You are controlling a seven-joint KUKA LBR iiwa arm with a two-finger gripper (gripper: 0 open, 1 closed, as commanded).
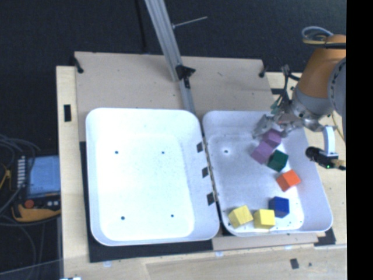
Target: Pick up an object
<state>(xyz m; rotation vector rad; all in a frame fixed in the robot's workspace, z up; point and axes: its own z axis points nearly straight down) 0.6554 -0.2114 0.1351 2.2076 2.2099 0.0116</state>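
Observation:
My gripper [272, 125] hangs over the upper right part of the right bin [233, 168], directly above a purple block [266, 147]. The block's top touches or nearly touches the gripper's lower end; whether it is gripped I cannot tell. Against the purple block's lower right side sits a dark green block [278, 160]. An orange block [288, 179] lies below that. Near the bin's front wall are a blue block [280, 205] and two yellow blocks [240, 216] [264, 217]. The arm's orange band [322, 63] shows at the right edge.
The left bin [145, 174] stands beside the right one, with small clips along the shared rim. A slanted metal rail [166, 34] rises from the back of the bench. A blue box [44, 175] and cables lie off the bench at left.

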